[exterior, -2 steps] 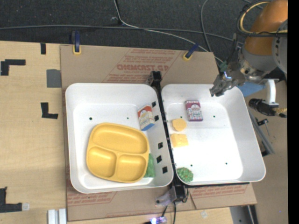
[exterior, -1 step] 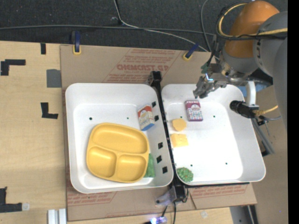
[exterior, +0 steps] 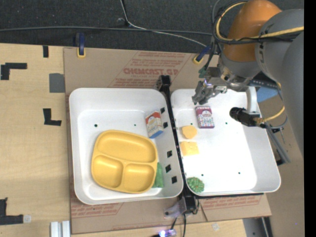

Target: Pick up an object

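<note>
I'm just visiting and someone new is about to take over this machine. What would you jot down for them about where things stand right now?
Gripper: hovering over the far left part of the right bin, just above the small pink box. Nothing visibly between its fingers; whether they are open or shut cannot be made out.
Right bin: pink box, round yellow piece, square yellow piece, green lump near the front edge.
Left bin: yellow divided tray, small carton, a green item tucked by the tray.
Done: no pick yet.
Left: grasp and lift one object; the pink box looks the likeliest target.
</note>
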Controlling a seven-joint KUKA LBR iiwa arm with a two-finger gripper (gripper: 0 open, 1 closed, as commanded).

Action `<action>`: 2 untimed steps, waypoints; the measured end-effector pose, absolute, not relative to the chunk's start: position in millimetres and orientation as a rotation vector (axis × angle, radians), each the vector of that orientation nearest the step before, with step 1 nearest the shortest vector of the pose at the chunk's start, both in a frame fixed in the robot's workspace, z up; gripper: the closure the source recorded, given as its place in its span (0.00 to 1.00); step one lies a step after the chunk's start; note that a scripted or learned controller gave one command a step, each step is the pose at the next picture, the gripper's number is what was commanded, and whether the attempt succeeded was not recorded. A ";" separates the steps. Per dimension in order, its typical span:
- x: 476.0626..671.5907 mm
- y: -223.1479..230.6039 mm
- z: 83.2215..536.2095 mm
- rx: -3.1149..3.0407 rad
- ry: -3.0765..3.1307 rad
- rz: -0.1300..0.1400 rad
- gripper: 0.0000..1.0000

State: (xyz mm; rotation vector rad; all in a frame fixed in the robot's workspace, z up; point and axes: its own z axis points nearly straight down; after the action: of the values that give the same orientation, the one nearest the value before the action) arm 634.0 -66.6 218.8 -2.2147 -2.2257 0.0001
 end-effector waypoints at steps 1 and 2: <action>624.5 -3.4 222.4 -2.212 -2.227 0.000 1.00; 620.4 52.2 211.8 -2.213 -2.226 0.003 1.00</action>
State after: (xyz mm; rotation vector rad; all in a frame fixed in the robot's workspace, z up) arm 620.4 52.2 211.8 -2.2127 -2.2264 0.0032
